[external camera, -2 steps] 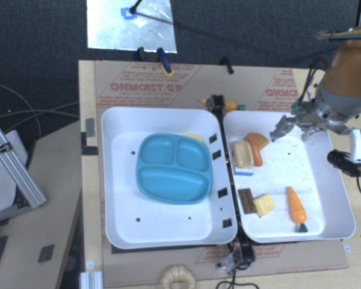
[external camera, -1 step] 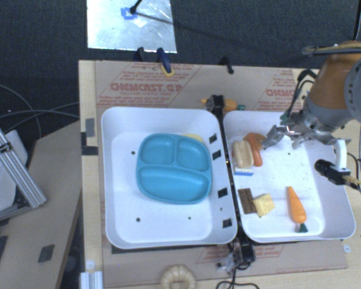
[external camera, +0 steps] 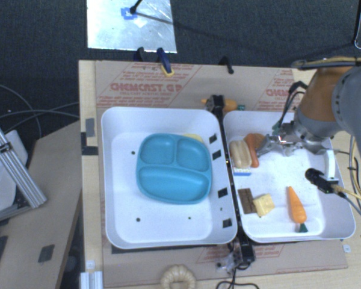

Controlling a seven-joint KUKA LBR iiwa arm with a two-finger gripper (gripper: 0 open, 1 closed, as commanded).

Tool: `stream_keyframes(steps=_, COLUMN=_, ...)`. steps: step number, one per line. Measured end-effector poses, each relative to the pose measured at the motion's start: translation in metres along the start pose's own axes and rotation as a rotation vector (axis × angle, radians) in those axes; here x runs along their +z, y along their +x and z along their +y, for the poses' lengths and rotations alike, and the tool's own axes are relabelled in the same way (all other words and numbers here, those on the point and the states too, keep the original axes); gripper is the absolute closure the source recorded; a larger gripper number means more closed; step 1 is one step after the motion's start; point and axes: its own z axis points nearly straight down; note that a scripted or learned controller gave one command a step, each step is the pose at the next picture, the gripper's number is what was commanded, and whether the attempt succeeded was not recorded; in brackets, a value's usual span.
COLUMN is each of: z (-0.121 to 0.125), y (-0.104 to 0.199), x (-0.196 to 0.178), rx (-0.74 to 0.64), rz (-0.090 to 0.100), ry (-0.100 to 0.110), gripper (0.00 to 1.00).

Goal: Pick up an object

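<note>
My gripper [external camera: 263, 147] is low over the upper left part of the right bin [external camera: 337, 221], reaching in from the right. Its tip is right against an orange-red sausage-like piece [external camera: 253, 140]; whether that piece is gripped is not visible. Just to the left lies a hot dog in a bun [external camera: 240, 153], with a small blue flat item [external camera: 242, 171] at its near end. Nearer the front are a brown chocolate bar [external camera: 246, 200], a pale yellow cheese chunk [external camera: 265, 205] and an orange carrot [external camera: 296, 205].
The left bin [external camera: 117, 221] holds a blue divided plate [external camera: 173, 168] with a pale yellow item [external camera: 194, 137] peeking out behind it. Black clips [external camera: 219, 155] line the wall between the bins. A shiny metal sheet [external camera: 129, 17] lies beyond the bench.
</note>
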Motion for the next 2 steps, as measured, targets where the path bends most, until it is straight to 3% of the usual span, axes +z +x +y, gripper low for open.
stream_keyframes(steps=1, z=0.002, y=0.001, x=-0.013, rx=-0.001, rz=0.002, ry=-0.003, gripper=1.00)
stream_keyframes(steps=2, z=0.004, y=-0.001, x=-0.078, rx=-0.004, rz=0.003, ry=-0.006, gripper=1.00)
